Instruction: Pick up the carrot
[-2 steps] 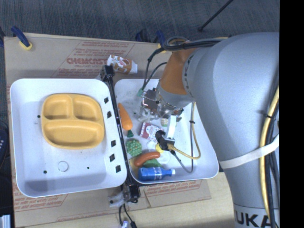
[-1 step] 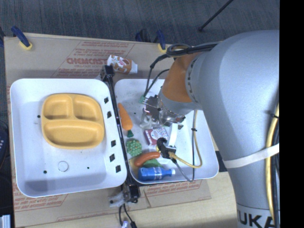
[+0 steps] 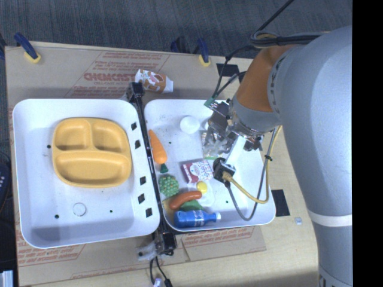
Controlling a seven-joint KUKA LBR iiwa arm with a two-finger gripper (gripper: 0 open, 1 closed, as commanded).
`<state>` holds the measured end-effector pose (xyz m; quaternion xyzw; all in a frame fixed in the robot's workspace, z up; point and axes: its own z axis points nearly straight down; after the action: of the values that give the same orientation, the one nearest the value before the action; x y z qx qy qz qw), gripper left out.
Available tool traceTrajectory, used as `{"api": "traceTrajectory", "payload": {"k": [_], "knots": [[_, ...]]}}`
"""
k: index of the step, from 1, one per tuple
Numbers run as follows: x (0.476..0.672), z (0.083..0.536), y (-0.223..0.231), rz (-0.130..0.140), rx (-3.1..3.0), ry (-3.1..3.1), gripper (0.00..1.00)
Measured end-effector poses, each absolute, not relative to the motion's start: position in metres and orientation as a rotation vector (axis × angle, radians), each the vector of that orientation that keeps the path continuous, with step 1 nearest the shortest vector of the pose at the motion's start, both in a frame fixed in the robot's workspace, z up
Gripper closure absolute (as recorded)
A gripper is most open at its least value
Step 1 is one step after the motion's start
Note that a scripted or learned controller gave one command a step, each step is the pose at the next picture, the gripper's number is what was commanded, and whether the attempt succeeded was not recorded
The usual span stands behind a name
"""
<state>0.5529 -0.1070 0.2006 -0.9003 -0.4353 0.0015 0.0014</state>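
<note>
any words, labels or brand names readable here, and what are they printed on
"CHEMCAST": red print on the brown cardboard sheet under the two bins; the smaller red lines below it are too blurred to read.
Red and white packet in the right white bin: printing present, too small to read.
Blue bottle: label unreadable.
Small brown and white packet on the cardboard: unreadable.

The divided plate (image 3: 91, 150) lies in the left bin (image 3: 24, 178); the carrot (image 3: 157, 147) lies in the right bin (image 3: 263, 211), along its left wall; below it sit the peas (image 3: 169, 185), sausage (image 3: 185, 198) and bottle (image 3: 195, 218); the gripper (image 3: 213, 141) hangs, it seems, over the bin's middle.
</note>
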Motion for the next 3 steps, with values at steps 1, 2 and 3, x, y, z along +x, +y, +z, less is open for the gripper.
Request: {"api": "traceTrajectory", "payload": {"k": [1, 2, 3], "knots": [[0.553, 0.2, -0.107, 0.005, -2.825, -1.367, 0.0], [0.576, 0.191, -0.042, 0.004, -2.76, -1.493, 0.0], [0.562, 0.191, -0.021, 0.01, -2.95, -1.064, 0.0]]}}
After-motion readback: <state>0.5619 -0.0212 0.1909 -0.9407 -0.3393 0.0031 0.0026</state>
